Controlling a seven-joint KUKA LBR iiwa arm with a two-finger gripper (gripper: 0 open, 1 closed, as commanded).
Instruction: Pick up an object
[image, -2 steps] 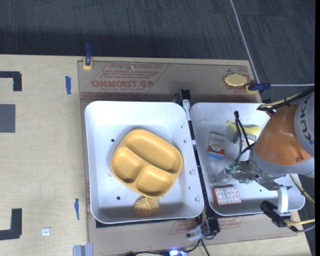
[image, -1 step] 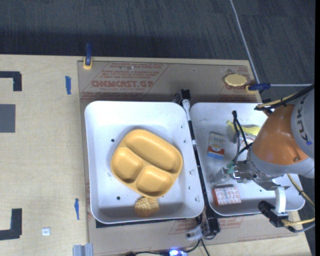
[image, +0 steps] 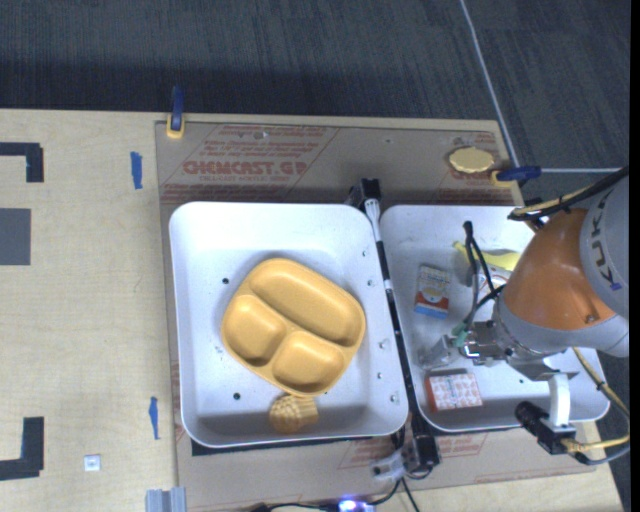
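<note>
Two shallow white bins side by side on a pale wooden surface (image: 80, 330), split by a black bar (image: 385, 290).

In the left bin (image: 195, 240): a yellow three-compartment tray (image: 292, 323), tilted askew and filling most of the floor. Touching its near edge, a small tan knobbly lump (image: 293, 411), close to the bin's near wall; too small to name further.

In the right bin (image: 410, 235): a small red, white and blue box (image: 432, 290) left of centre. Near it, at the near-left corner, a flat red patterned packet (image: 453, 390) lying on the floor. Toward the far side, a yellow item (image: 497, 262), partly covered by black cables (image: 478, 262) and the arm, so not identifiable. Between box and packet, a small greyish metallic piece (image: 437, 350), unclear whether a loose thing or part of the tool.

Reaching in from the right over the right bin: the grey arm with its orange band (image: 555, 285), wrist lowered above the middle of the bin floor. Jaws tucked under the wrist, just right of the metallic piece and between box and packet; open or closed, cannot tell. Nothing visibly gripped.

On the far side of the surface, beyond the right bin: a round tan disc (image: 471, 160). At the far-left corner of the cardboard sheet (image: 250, 165), a blue clamp (image: 176, 108). Left of the bins, short strips of blue tape (image: 136, 170).
</note>
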